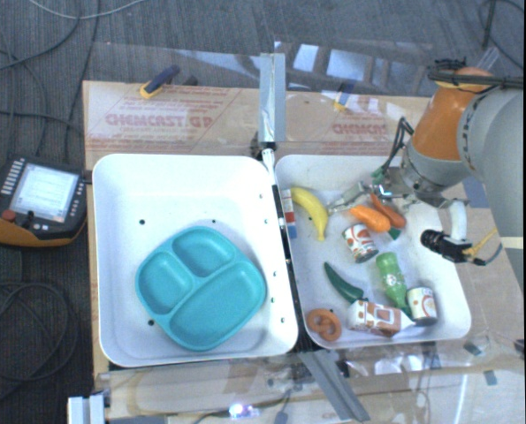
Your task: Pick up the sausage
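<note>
Nearest the front rim of the right bin [461, 329] lay a brown pretzel-shaped item [323, 325], with a small printed carton [375, 317] just beside it and a short can [423, 304] further right. Behind these lay a dark green pepper [342, 282] and a green bottle [391, 274], both set diagonally, and behind them a second can [360, 241] lay on its side. A yellow banana [312, 210] lay near the bin's left wall. The sausage [389, 209], a short reddish piece, lay toward the rear of the right bin, touching an orange carrot [369, 218] on its left side and well apart from the banana. The gripper [377, 189] sat directly over the rear end of the sausage and the carrot, at the end of the grey arm [497, 140] with its orange band [442, 122]. Whether the gripper was apart or together could not be determined at this resolution, and no item was seen held in it. The left bin [121, 184] contained a teal divided plate [202, 286], positioned toward its front right corner. Both bins rested on a cardboard sheet [174, 122]. A handheld control pendant [34, 201] lay on the dark floor to the left of the bench.
</note>
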Robot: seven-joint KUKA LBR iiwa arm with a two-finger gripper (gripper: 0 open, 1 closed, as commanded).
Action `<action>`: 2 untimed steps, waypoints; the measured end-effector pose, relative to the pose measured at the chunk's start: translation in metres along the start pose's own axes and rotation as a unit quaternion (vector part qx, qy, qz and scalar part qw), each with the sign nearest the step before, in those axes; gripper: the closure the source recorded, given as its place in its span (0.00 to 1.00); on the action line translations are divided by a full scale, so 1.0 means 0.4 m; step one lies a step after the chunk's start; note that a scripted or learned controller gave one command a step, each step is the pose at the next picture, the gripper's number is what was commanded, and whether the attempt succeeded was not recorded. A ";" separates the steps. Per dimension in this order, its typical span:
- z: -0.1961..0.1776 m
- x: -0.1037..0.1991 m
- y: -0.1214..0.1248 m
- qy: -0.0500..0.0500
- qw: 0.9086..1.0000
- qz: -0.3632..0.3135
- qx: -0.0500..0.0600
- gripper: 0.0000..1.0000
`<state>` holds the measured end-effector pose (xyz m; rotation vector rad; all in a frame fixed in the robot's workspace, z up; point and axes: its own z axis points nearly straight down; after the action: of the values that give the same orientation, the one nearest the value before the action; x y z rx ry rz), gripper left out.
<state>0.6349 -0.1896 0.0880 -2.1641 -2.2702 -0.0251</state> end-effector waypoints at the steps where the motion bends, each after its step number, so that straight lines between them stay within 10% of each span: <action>1: -0.025 -0.014 -0.001 -0.008 1.000 0.000 -0.002 1.00; 2: -0.404 0.071 0.091 -0.009 1.000 0.027 0.004 1.00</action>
<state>0.6687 -0.1621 0.2503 -2.2306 -2.2152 0.0046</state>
